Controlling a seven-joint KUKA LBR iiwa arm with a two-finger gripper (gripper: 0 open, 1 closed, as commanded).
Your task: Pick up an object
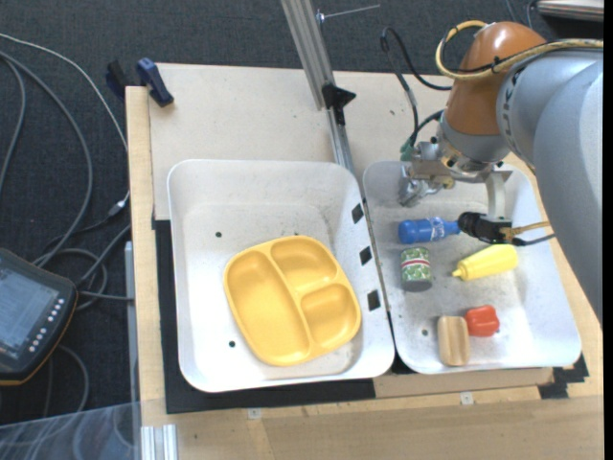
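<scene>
Single fixed camera above bench, looking down at slant. Both white bins in frame: left bin, right bin. Arm enters from right. Mid-range; surrounding floor visible.

No text, label or number can be read anywhere; the small can's wrapper is blurred

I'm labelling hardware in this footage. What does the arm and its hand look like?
The arm is a thick, rounded grey body with a glossy orange band above the wrist. A yellow cable loops beside that band, and dark cables run near it. The hand is a small metallic silver-grey assembly.
</scene>
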